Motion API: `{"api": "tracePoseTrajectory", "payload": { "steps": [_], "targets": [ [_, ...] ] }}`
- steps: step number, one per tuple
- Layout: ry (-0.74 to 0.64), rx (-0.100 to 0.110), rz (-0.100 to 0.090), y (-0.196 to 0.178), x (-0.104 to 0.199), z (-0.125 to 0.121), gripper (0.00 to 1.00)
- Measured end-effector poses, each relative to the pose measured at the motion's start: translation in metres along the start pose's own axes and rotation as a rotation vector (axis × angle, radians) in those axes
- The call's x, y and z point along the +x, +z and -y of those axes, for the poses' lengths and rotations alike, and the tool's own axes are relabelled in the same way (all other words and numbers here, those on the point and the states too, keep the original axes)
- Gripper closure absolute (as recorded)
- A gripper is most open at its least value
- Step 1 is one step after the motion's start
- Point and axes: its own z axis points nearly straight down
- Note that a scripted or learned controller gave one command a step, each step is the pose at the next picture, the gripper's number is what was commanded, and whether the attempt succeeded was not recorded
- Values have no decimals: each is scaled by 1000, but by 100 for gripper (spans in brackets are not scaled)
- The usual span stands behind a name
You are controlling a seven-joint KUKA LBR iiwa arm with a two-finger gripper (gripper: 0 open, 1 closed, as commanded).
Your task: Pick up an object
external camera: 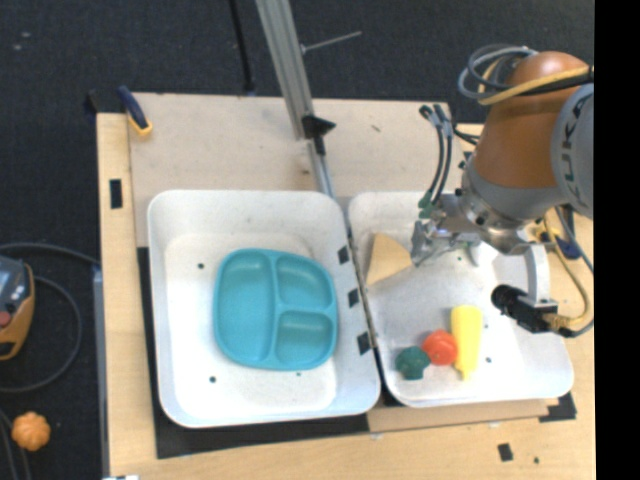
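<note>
Beside the fingers (432,236), whose state we cannot tell, we list a tan wedge (388,258): approach step; descent next.

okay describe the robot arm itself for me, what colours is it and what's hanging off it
The arm enters from the right: a rounded orange band sits above a grey wrist section. Grey cables loop over its top, and thin dark cables run down its left side toward the metallic gripper. A black fitting with a white bracket hangs below, trailing yellowish wires.
</note>
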Motion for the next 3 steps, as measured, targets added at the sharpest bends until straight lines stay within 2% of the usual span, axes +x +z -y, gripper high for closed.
{"api": "tracePoseTrajectory", "payload": {
  "steps": [3],
  "targets": [
    [-2, 0, -1, -9, 148, 6, 100]
  ]
}}
